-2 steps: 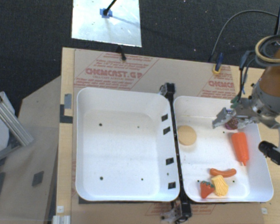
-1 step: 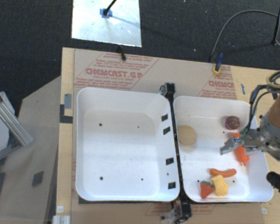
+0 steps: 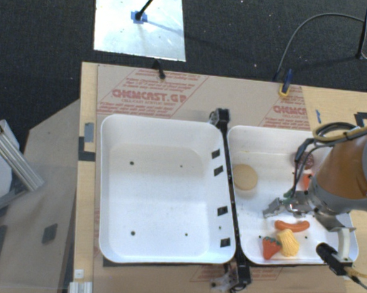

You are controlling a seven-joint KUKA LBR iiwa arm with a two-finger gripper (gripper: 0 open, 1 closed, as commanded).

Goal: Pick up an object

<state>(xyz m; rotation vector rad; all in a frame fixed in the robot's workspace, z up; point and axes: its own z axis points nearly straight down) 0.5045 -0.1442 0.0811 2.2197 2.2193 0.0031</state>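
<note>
The right bin holds several toy foods. A tan round disc lies near its left wall. An orange sausage lies toward the front, with a yellow corn piece and a red strawberry just below it. My gripper hangs low in this bin, right above the sausage's left end and right of the disc. Nothing visibly sits in its grasp. A small red-orange piece peeks out beside the arm, mostly hidden.
The left bin adjoins the right one along a black-clipped divider. The arm's orange band covers the right bin's right side. Cables loop over the wrist. A black part overhangs the bin's front right corner.
</note>
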